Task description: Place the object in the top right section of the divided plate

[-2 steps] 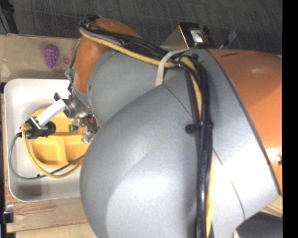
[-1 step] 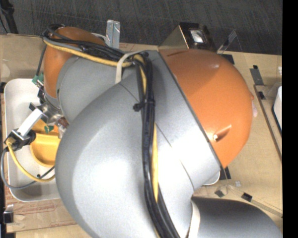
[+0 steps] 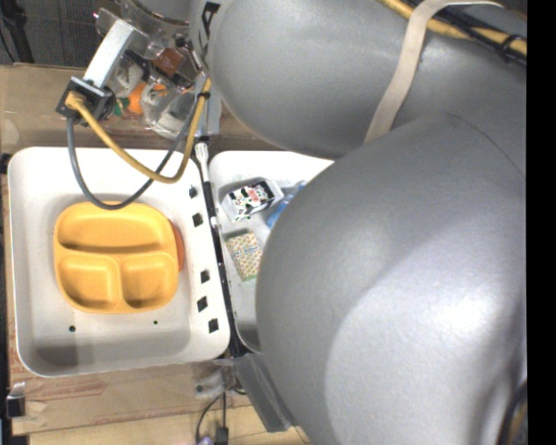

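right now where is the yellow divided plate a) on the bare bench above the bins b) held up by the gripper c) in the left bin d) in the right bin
c: the yellow divided plate lies flat on the floor of the left bin, while the right bin holds small packets and is largely covered by the grey arm.
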Controlling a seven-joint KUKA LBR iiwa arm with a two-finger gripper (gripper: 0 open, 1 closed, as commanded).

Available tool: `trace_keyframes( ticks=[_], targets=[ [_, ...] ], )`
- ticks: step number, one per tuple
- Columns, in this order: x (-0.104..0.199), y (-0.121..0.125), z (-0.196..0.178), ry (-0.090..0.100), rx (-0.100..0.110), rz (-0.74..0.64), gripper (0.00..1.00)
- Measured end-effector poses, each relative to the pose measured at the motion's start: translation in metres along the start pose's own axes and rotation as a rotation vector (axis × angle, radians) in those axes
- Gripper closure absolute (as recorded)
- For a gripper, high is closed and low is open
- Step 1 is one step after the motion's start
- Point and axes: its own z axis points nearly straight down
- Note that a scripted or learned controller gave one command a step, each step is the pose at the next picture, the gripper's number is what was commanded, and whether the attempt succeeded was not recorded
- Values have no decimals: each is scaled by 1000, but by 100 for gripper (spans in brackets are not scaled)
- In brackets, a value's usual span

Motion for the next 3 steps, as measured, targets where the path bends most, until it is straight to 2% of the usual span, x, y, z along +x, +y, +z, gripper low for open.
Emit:
trace_keyframes(
  ticks=[1, 2, 3],
  targets=[
    [-64, -62, 56, 0, -3, 236, 100],
    [-136, -75, 120, -5, 1, 157, 100],
    [-96, -98, 69, 2, -4, 272, 100]
  ],
)
